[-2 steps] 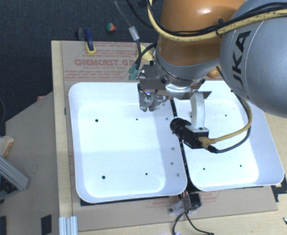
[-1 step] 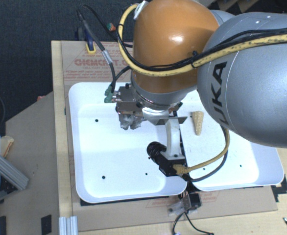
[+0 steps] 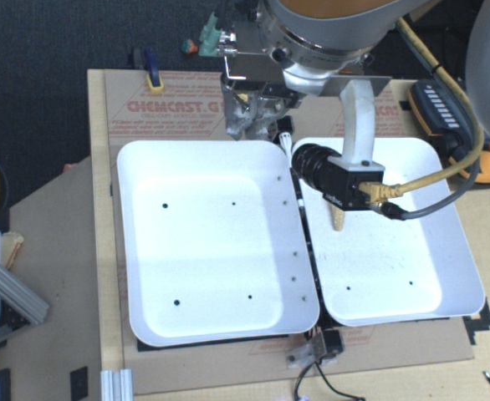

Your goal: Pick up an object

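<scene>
Left bin (image 3: 203, 249): gripper (image 3: 257, 117) hangs at its far right corner; open or closed cannot be told. Right bin (image 3: 395, 261): small tan piece (image 3: 339, 218) near the far left corner. Judged light, stiff; pinch across its narrow sides.

I see my arm (image 3: 329, 15) coming in from the top, its orange band close to the camera. The wrist points down, and the gripper (image 3: 257, 115) hangs under it, near the far rim. The fingers are too blurred to judge.
</scene>
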You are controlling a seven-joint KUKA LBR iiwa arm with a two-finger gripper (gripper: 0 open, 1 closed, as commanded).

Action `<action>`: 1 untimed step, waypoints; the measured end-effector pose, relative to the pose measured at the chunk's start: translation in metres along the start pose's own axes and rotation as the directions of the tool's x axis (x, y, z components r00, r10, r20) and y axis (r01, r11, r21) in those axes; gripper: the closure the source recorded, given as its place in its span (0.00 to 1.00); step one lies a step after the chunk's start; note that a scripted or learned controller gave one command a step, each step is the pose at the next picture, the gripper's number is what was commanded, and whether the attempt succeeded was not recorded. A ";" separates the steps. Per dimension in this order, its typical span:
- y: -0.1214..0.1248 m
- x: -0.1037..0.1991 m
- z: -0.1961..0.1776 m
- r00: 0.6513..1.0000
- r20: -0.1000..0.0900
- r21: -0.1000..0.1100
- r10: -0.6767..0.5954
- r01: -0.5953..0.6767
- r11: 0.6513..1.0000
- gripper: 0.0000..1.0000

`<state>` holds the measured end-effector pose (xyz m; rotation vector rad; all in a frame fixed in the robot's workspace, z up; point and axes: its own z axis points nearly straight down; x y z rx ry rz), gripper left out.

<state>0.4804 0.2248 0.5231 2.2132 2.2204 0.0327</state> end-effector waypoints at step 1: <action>-0.006 -0.002 0.146 1.000 0.017 0.035 0.004 -0.005 0.999 1.00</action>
